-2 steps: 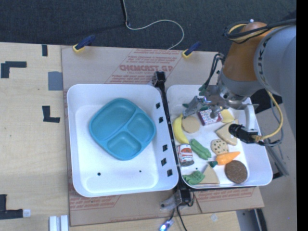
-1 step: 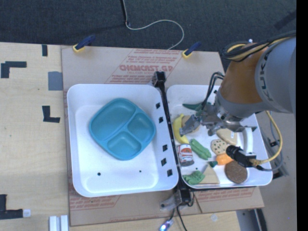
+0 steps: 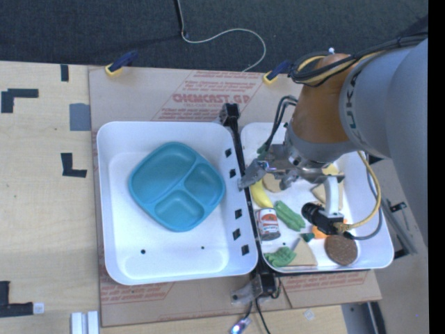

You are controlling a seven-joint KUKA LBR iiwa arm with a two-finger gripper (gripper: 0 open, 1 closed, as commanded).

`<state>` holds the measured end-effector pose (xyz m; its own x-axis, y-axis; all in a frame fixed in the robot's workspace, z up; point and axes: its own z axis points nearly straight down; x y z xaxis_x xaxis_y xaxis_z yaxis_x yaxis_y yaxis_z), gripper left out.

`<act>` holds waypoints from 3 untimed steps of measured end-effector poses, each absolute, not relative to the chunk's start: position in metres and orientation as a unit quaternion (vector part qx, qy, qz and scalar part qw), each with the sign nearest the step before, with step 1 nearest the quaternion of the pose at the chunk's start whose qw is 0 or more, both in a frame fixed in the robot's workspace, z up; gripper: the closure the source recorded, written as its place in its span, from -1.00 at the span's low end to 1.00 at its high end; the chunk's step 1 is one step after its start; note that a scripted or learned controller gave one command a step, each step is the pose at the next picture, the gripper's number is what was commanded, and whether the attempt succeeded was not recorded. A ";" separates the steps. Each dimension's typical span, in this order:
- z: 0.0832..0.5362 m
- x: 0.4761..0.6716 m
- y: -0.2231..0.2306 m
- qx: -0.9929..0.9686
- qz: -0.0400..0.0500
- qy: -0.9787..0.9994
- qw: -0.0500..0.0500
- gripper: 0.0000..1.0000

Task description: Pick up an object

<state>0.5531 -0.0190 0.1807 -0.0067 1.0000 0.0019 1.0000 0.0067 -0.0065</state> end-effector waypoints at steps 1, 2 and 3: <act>0.187 0.552 -0.022 -0.706 0.005 -0.708 0.005 1.00; 0.224 0.539 0.061 -0.703 0.000 -0.711 0.002 1.00; 0.343 0.484 0.000 -0.708 -0.001 -0.706 -0.002 1.00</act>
